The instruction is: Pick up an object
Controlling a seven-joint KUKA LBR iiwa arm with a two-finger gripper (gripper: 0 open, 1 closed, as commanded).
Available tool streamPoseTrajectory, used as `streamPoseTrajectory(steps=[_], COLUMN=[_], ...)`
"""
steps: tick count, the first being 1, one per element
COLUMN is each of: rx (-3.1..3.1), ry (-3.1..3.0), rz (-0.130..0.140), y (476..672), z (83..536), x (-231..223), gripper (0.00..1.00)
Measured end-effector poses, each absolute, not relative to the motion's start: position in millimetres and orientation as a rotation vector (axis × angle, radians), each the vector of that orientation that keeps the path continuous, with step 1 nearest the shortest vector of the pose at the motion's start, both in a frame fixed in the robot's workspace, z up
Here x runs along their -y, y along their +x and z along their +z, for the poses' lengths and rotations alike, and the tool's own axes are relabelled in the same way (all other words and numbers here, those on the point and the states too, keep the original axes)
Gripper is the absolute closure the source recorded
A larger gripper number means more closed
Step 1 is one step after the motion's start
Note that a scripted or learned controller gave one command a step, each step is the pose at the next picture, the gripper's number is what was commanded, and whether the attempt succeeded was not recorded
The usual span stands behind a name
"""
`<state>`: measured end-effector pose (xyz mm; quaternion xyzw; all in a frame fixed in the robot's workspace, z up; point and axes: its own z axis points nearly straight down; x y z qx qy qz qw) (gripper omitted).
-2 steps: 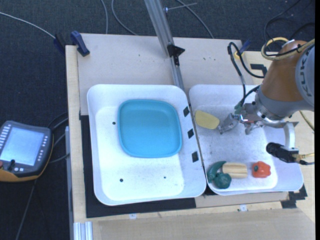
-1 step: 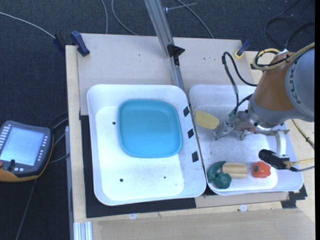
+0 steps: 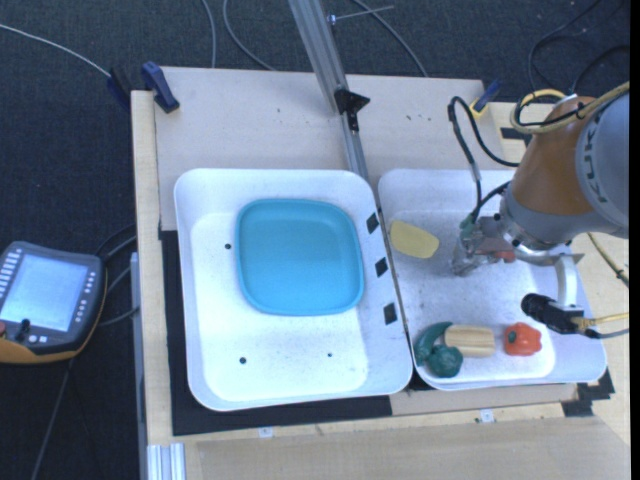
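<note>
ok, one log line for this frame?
hand low in right bin | yellow piece to its left, apart | nothing seen held | blue plate in left bin

You find nothing here that you can read. The handheld control pendant [image 3: 45, 300] lying off the desk at nine o'clock has a lit screen, but whatever it displays is too small and washed out for you to make out any letter or number. The small black marks along the inner wall of the left bin [image 3: 378, 253] are plain tabs carrying no writing you can tell.
</note>
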<state>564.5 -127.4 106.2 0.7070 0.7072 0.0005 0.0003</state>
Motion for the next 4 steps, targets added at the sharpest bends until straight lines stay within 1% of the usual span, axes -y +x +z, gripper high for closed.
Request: streamPoseTrajectory(steps=[1,2,3,4], rx=[-2.218,-2.220,-2.228,-2.227], ry=[2.218,2.219,2.216,2.217], rz=[0.005,0.004,0.002,0.002], y=[565.9,566.8,575.6,577.2], z=[168,204,201,199], x=[132,132,74,23], gripper=[1.00,1.00,1.00,1.00])
